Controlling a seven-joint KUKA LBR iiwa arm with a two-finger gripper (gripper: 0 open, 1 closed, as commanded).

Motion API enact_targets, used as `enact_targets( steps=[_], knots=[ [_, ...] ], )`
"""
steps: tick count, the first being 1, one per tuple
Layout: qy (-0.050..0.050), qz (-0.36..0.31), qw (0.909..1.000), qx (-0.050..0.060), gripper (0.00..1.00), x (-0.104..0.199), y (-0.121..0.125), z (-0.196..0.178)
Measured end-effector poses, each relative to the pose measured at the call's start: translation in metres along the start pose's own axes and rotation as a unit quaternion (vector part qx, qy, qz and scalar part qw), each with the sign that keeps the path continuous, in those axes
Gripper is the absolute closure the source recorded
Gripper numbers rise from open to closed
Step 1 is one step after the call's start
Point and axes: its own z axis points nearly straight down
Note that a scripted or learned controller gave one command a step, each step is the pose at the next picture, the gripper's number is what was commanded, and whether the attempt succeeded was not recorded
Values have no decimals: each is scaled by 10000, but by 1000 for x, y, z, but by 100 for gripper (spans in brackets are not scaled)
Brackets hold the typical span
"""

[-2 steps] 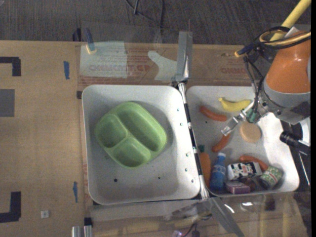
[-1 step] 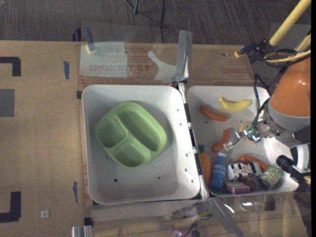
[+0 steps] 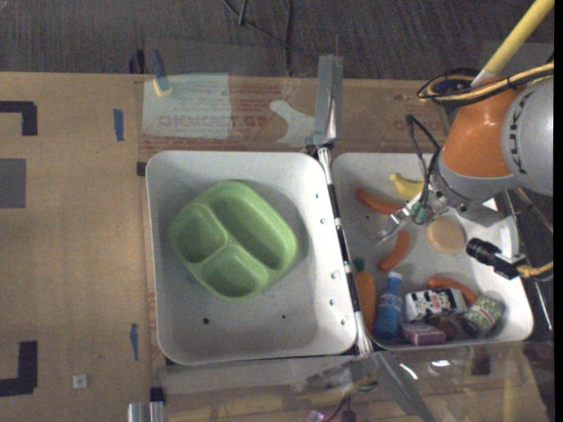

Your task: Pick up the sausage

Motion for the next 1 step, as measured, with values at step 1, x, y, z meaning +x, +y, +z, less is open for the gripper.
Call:
enact_targets(
  steps=[1],
  knots=[
    [-20,15,10000,-25,100,-2,0,-11]
  ],
)
